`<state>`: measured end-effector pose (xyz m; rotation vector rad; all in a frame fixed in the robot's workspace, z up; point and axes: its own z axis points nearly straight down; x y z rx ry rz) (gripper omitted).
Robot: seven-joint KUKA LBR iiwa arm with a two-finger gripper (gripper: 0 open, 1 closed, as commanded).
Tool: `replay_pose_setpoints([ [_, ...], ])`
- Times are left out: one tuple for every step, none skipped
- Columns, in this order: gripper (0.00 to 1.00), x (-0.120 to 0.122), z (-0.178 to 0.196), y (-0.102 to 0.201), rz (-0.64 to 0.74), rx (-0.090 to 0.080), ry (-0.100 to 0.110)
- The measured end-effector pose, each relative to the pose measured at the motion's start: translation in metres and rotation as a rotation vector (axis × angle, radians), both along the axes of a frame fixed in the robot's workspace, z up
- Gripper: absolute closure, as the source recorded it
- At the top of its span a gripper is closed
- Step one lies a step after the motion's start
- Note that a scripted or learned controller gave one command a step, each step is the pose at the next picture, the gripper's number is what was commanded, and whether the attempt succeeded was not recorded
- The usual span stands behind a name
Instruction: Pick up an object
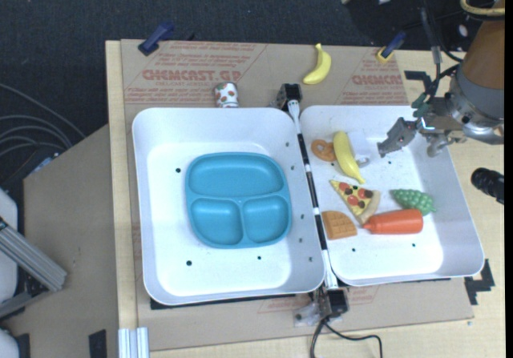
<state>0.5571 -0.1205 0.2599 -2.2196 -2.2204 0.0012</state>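
Counting two bananas, one carrot

Arm: I saw it reaching in from the right, wrist bent low. Gripper: angled leftward, nothing visibly between its fingers.

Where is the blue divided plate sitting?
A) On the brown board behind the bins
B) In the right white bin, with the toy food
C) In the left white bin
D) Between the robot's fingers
C: the blue divided plate lies flat in the left white bin, while the toy food lies in the right bin.
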Motion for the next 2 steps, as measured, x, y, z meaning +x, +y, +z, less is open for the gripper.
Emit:
replay_pose_setpoints([
  [0.0, -0.052, -0.146, 0.026, -0.001, 0.001, 0.002],
  [0.0, 0.009, -0.176, 0.023, 0.0, -0.001, -0.002],
])
